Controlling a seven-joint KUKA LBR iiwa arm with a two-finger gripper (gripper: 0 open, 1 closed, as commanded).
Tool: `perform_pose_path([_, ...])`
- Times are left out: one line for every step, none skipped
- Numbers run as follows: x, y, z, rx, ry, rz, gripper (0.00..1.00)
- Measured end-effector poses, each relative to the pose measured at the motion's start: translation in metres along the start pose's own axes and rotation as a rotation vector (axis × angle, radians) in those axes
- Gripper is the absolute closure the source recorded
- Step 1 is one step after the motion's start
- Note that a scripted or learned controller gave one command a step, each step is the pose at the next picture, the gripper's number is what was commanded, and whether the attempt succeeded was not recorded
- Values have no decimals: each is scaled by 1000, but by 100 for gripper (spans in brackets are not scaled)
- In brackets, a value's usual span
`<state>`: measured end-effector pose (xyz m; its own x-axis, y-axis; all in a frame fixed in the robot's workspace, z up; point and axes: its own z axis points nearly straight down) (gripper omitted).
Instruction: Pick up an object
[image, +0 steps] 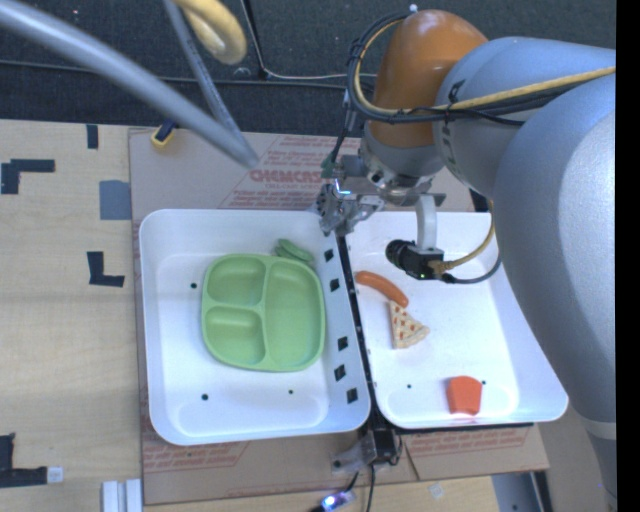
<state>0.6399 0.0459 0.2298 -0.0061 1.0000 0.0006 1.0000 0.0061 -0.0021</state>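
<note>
- Objects to grab were all lying loose in the bins: a green divided plate (264, 311) sat in the left bin (165, 300), taking up most of its middle, flat on the bottom.
- A small darker green piece (293, 250) poked out at the plate's far right corner, touching or just beside its rim, hard to say which.
- The right bin (520, 360) had three small things: an orange sausage-looking piece (382, 287) near the far left side, a pizza-slice toy (405, 327) just beside it on the near side, and an orange block (464, 394) well apart from those, close to the near rim.
- The arm (520, 130) came in from the right, big grey body with the orange band (425, 60) above the wrist, leaning over the far edge of the bins.
- The pincer (340, 205) hung right about over the divider where the two bins meet, at the far end, above the cardboard sheet (290, 170) and bin rims.
- Couldn't tell whether the pincer was apart or together, it was just a dark cluttered blob from that angle, and nothing was visibly between its tips.
- A black cable plug thing (415, 258) dangled off the wrist over the right bin, near the sausage piece.
- Both bins sat on that cardboard sheet on the desk (60, 300).
</note>
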Motion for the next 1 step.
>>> perform_pose_path([51, 11, 3, -1, 0, 1, 100])
